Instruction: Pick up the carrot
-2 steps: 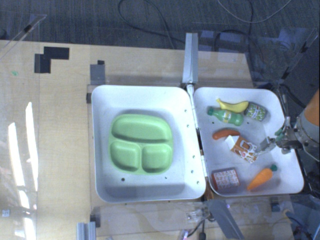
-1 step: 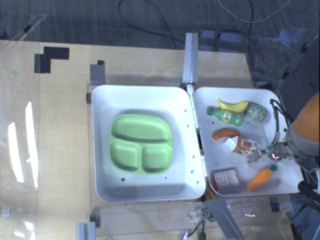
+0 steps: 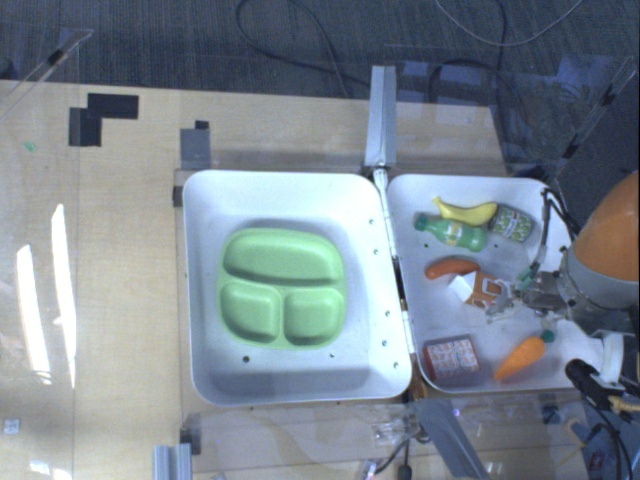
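Observation:
The carrot (image 3: 520, 356) is orange with a small green top and lies at a slant near the front right of the right bin (image 3: 405, 268). My gripper (image 3: 524, 298) hangs just behind the carrot, close to a small orange and white carton (image 3: 486, 290). The grey arm with its orange band (image 3: 608, 240) reaches in from the right edge. Nothing shows in the gripper's grasp.
The right bin also holds a banana (image 3: 466, 210), a green bottle (image 3: 455, 232), a small green-labelled jar (image 3: 512, 224), a red-orange sausage shape (image 3: 452, 267) and a red box (image 3: 452, 358). A green three-compartment tray (image 3: 283, 286) lies in the left bin (image 3: 200, 268).

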You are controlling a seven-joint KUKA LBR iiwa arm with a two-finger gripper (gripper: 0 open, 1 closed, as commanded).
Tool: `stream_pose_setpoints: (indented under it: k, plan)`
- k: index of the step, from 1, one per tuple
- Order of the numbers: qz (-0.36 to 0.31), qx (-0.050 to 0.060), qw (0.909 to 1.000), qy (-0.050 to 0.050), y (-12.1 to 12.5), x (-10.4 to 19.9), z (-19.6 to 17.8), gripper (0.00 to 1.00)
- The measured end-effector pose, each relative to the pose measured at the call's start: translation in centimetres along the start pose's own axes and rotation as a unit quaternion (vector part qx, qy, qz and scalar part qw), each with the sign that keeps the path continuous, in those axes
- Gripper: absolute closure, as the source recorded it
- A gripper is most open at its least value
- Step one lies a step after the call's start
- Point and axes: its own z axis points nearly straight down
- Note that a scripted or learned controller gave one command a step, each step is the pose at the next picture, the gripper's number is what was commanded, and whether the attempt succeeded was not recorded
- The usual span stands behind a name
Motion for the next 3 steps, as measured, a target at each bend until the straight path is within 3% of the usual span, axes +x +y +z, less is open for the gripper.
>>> stream_pose_setpoints:
  k: [1,2,3]
  plan:
    - [-0.184,-0.003,0.9830,0.000,0.6,-2.3,2.0,0.00]
    - [-0.355,-0.005,0.9347,-0.003,2.4,-0.2,1.9,0.00]
    - [-0.395,-0.003,0.9186,-0.002,0.4,-1.5,-11.9,0.00]
